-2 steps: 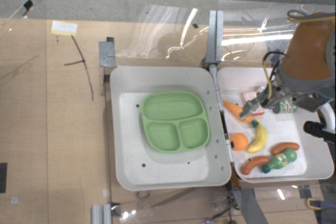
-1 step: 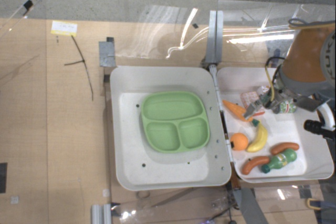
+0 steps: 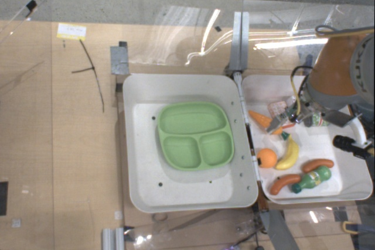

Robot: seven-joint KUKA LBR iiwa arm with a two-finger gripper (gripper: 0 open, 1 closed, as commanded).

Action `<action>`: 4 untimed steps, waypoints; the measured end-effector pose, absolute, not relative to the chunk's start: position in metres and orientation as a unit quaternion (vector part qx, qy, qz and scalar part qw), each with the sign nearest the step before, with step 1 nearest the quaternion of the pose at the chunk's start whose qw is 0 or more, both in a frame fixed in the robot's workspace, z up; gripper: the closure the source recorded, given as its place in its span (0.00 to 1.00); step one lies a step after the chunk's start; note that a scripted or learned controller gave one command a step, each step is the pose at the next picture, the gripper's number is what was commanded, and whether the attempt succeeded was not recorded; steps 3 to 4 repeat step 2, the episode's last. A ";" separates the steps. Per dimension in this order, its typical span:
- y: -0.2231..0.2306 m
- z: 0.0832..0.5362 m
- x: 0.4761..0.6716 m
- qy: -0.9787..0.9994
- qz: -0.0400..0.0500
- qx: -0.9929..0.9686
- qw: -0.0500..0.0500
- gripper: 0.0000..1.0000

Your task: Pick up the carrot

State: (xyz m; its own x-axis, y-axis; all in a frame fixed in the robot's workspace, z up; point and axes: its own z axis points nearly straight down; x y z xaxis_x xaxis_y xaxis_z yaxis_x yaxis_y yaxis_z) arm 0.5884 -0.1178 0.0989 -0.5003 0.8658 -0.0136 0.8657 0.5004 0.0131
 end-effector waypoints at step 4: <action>-0.048 0.190 0.622 0.808 0.000 0.590 0.001 1.00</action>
